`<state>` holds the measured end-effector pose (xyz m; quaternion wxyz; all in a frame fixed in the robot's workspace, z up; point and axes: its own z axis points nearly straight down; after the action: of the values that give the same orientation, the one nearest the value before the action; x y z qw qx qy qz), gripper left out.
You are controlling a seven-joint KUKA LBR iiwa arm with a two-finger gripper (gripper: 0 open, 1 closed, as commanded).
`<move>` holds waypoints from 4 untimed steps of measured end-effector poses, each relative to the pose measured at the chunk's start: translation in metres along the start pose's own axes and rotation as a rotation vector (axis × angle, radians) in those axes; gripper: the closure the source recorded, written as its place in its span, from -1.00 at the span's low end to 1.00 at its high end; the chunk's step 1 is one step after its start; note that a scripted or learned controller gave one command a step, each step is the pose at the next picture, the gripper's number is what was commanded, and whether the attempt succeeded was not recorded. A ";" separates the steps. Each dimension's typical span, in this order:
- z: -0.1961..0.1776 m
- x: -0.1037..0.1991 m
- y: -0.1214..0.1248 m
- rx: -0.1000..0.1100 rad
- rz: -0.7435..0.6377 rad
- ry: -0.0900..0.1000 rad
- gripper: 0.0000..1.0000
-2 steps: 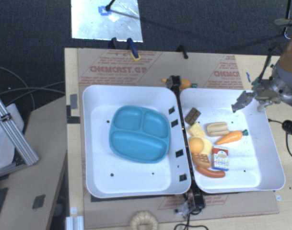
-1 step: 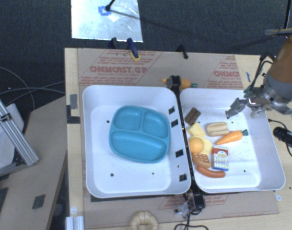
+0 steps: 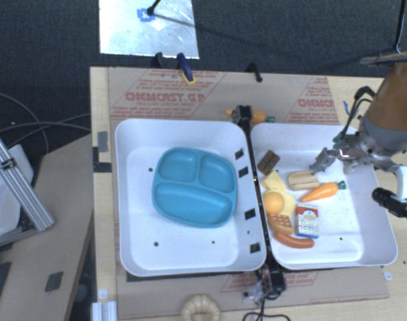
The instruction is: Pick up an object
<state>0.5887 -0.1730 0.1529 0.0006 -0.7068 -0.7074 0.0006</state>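
We see the divided plate (image 3: 194, 186) in the left bin (image 3: 133, 246), while right of that plate, in the neighbouring bin (image 3: 377, 236), lie carrot (image 3: 319, 192), sausage (image 3: 293, 240) and carton (image 3: 307, 221).

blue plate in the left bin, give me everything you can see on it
The blue plate is a rounded, light-blue sectioned plate that looks like moulded plastic. Raised ridges split it into three compartments: two smaller ones along the far side and one wide one nearer the camera. It lies flat, right side up, roughly centred in the left bin, turned slightly askew to the bin's walls. Nothing lies in it, and it rests apart from the walls. The gripper is over the right bin.
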 end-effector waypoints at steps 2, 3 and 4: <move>0.067 0.003 0.004 -0.006 0.000 -0.001 -1.00; 0.053 0.003 0.007 -0.013 0.000 -0.001 1.00; 0.010 0.004 0.008 -0.007 -0.003 -0.001 1.00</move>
<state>0.5964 -0.1692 0.1430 -0.0022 -0.7058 -0.7084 -0.0014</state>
